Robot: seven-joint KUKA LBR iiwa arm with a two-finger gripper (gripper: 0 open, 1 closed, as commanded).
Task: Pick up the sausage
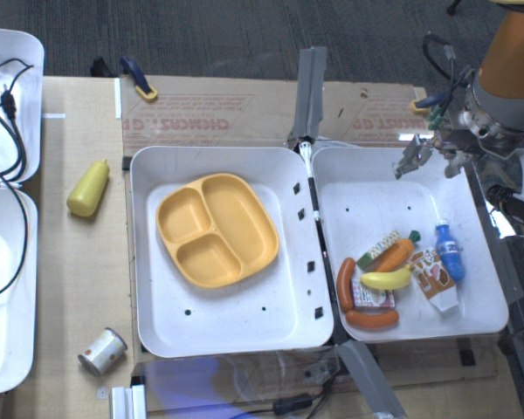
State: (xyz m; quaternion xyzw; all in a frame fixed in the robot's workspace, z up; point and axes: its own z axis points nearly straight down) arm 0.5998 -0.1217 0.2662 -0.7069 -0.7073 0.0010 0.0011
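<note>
Pick not begun. Pincer hangs above the back edge of the right bin, fingers spread apart, nothing between them. Sausage lies untouched at the front left of that bin, just beside a banana; a second sausage-like piece lies near it, possibly the same link bent, hard to tell. Approach, descent, closing and lift remain.
</note>
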